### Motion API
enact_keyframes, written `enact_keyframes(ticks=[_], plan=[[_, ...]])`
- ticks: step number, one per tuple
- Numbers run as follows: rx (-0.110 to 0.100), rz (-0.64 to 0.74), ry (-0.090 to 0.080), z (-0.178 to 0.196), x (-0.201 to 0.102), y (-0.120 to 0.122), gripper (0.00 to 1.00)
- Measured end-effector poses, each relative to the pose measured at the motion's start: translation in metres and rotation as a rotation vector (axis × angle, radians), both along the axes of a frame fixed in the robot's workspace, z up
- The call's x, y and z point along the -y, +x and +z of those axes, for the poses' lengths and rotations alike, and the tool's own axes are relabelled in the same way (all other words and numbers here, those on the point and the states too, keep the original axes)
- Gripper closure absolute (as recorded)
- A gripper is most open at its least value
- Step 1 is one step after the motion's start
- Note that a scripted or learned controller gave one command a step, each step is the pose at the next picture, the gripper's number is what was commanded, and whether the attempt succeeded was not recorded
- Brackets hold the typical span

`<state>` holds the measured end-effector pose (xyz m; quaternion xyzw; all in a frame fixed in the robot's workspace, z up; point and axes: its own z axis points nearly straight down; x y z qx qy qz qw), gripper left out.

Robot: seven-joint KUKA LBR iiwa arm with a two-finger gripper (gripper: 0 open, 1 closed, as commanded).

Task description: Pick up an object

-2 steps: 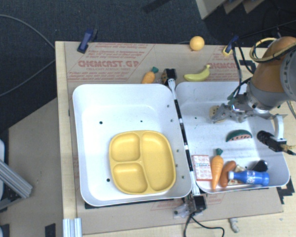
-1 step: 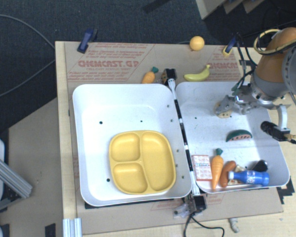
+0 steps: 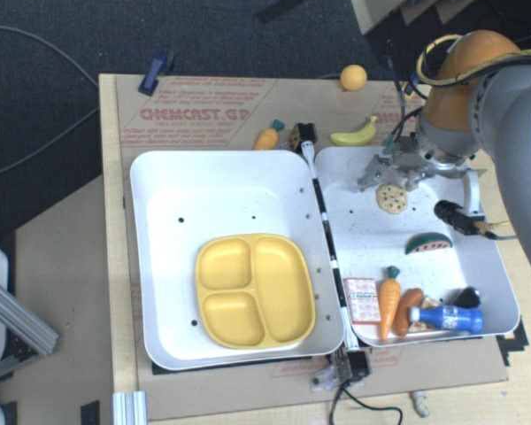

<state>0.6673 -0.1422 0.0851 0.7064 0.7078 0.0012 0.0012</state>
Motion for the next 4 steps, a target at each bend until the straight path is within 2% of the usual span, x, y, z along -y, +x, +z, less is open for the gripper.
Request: enact_keyframes(ticks=[1, 2, 3, 4], plan=[[-0.001, -0.002, -0.002, 0.000, 0.014, -0.001, 0.00], [0.004, 0.000, -0.004, 0.011, 0.014, 0.001, 1.00], [0.003, 0.000, -0.004, 0.011, 0.014, 0.000, 0.00], [-0.004, -0.003, 0.000, 0.036, 0.052, -0.082, 0.00]])
